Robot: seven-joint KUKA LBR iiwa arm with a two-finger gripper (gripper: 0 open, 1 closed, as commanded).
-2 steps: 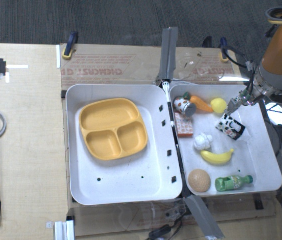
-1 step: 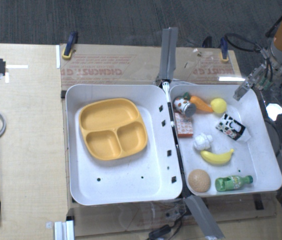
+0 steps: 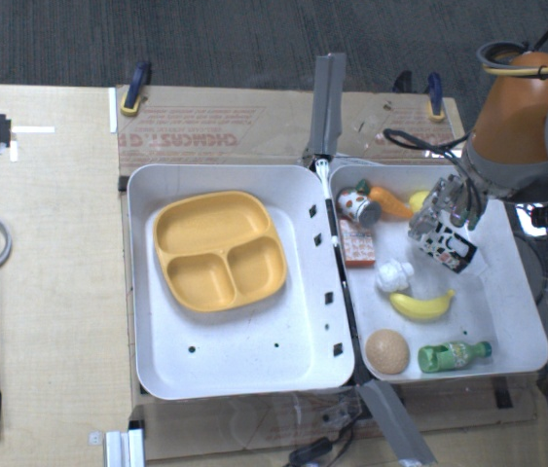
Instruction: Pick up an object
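The green bottle (image 3: 455,355) lies nearest the camera, on its side at the front of the right bin (image 3: 519,290), beside a round brown ball (image 3: 387,351). The gripper (image 3: 441,224) hangs over this bin's back part, and a black-and-white spotted object (image 3: 447,248) sits just under it; whether it is clamped I cannot tell. The banana (image 3: 421,305) lies below-left of the gripper, its long axis across the bin. One yellow divided plate (image 3: 220,250) rests in the left bin (image 3: 147,300); one carrot (image 3: 390,202), one small box (image 3: 357,245).

A light wood table (image 3: 50,222) sits below dark grey carpet (image 3: 205,17). Brown cardboard (image 3: 225,125) lies on the table.
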